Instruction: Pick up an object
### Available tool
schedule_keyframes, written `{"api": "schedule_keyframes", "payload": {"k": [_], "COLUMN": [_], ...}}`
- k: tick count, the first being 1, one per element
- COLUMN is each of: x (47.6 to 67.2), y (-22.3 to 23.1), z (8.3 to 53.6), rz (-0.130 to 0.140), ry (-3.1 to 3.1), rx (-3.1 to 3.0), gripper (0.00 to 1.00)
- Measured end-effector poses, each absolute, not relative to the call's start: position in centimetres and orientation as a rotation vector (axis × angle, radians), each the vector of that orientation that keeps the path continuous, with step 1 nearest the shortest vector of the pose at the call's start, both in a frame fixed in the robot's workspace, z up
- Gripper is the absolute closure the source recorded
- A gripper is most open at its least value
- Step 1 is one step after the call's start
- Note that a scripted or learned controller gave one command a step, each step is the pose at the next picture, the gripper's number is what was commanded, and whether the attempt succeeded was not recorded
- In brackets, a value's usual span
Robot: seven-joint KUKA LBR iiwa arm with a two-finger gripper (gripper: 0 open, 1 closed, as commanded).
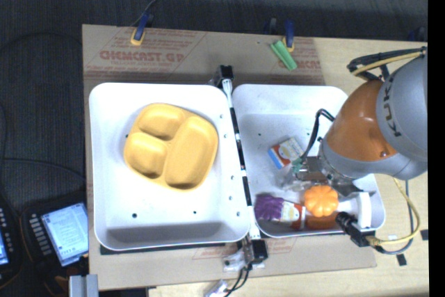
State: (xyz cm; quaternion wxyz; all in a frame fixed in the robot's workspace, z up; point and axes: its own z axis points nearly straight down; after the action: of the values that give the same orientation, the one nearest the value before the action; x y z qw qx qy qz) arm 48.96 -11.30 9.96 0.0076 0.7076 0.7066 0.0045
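Observation:
My gripper (302, 172) is low in the right bin (278, 104), under the orange-banded wrist (358, 132). Just up and left of it lies a small white, red and blue packet (286, 151). An orange pumpkin-shaped toy (320, 199) sits just below the gripper, near the bin's front wall. To that toy's left lies a purple object (270, 207) with a red and white label. A white object (366, 209) lies to the toy's right, partly under the arm.
The left bin (111, 219) holds a large yellow, lumpy, bread-like object (170, 146). A black divider (236, 142) runs between the bins. A green marker (284, 54) and clips lie on the cardboard behind. Cables trail at the front right.

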Motion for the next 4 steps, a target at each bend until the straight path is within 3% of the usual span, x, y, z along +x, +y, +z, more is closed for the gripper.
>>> {"api": "schedule_keyframes", "payload": {"k": [1,4], "x": [48.9,48.7], "y": [-11.3,-10.0], "z": [9.9,8.9], "rz": [0.014,0.007], "ry": [2.210,2.208], "rx": [2.212,2.215], "gripper": [0.00,0.00]}}
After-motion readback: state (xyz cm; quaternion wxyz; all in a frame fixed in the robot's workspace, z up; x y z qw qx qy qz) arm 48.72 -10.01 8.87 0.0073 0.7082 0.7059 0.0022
